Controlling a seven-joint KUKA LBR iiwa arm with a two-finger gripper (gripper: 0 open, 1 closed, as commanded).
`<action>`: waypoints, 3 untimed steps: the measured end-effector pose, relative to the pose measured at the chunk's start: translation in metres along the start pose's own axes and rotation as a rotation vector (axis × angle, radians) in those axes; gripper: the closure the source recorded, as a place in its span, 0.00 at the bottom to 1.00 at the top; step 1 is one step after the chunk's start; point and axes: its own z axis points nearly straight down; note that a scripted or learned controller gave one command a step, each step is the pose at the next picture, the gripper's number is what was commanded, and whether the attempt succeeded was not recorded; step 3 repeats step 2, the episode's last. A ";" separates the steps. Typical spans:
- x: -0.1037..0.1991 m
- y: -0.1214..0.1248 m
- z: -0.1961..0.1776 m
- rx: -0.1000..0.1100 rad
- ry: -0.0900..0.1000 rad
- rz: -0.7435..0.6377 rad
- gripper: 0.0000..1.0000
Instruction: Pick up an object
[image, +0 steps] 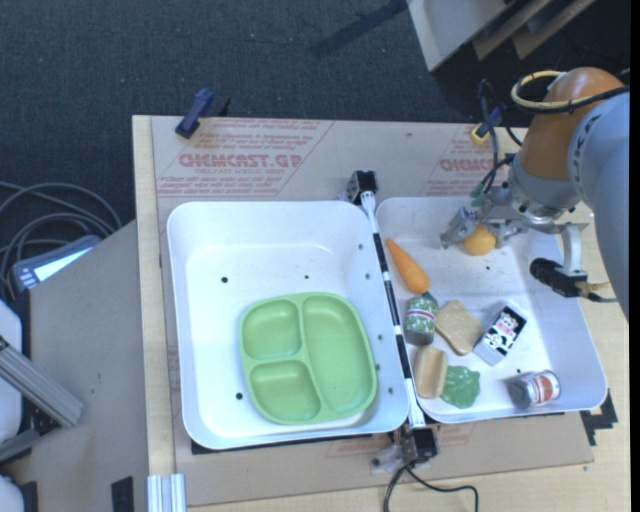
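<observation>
Jaws (481, 232) clamped on yellow lemon (481, 241); two white bins (190, 330) on printed board (240, 160); dark carpet (150, 50) around bench.

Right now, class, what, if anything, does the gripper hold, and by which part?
The gripper is down at a small yellow object in the right bin. The fingers sit beside it, but whether they grip it, and where, cannot be told.

Your arm (590, 120) comes in from the right, grey with its orange band (560, 125) showing above the wrist (540, 190). It bends down so the gripper (480, 232) sits low at the far end of the right-hand side, its fingers (458, 230) pointing down and leftward.
</observation>
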 end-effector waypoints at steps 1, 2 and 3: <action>-0.001 0.001 -0.011 -0.003 -0.003 0.000 1.00; 0.091 -0.014 -0.101 -0.002 0.001 0.000 1.00; 0.091 -0.014 -0.101 -0.002 0.001 0.000 1.00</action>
